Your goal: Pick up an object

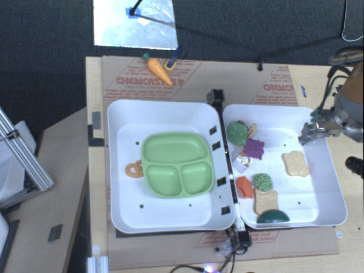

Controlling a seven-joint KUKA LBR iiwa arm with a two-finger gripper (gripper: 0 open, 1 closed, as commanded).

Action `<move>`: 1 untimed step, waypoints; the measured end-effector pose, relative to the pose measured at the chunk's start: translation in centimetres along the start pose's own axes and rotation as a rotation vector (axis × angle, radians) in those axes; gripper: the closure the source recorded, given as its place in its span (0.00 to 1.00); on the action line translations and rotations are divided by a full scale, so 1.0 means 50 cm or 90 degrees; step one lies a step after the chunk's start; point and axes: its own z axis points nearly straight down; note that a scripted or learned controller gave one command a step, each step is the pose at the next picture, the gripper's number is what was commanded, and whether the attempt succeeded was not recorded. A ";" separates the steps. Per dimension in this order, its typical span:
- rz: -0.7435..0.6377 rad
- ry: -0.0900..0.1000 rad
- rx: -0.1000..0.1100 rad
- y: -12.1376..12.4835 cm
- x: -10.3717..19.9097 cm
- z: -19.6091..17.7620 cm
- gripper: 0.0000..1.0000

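Camera view: the gripper (pixel 307 133) hangs over the right rim of the right bin (pixel 335 201), with the grey arm (pixel 350 104) behind it at the picture's right side. Whether the tool is released or clenched I cannot tell; it is small and dark here, and nothing can be seen in it.

The candidates for picking lie in the right bin: a beige cracker-like piece (pixel 296 164) nearest the gripper, a purple toy (pixel 254 149), a green round toy (pixel 238 132), an orange piece (pixel 244 187), a toast-shaped piece (pixel 265 200) and a dark green lump (pixel 274 215) at the near wall. The left bin (pixel 122 152) bears a green divided plate (pixel 176 164) with a small pretzel (pixel 134 169) beside it. A toy carrot (pixel 158 70) lies on the bench beyond the bins.

By my judgement the approach is in hand, no grasp made. The next move calls for travelling inward over one object, likely the beige piece, and descending squarely on it.
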 end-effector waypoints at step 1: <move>0.000 0.001 0.001 0.003 -0.001 -0.054 1.00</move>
